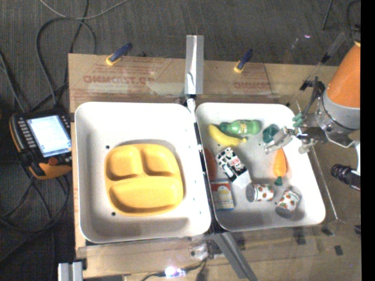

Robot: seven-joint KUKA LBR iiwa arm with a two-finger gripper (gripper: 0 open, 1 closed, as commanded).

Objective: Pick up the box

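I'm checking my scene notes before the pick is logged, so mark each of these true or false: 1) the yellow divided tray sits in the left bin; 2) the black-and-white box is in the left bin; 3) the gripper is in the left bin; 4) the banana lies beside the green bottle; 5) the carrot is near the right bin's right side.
1) True: the yellow divided tray sits in the left bin.
2) False: the black-and-white box lies in the right bin.
3) False: the gripper is over the right bin's upper right part, apart from the box.
4) True: the banana lies beside the green bottle.
5) True: the carrot lies near the right side.
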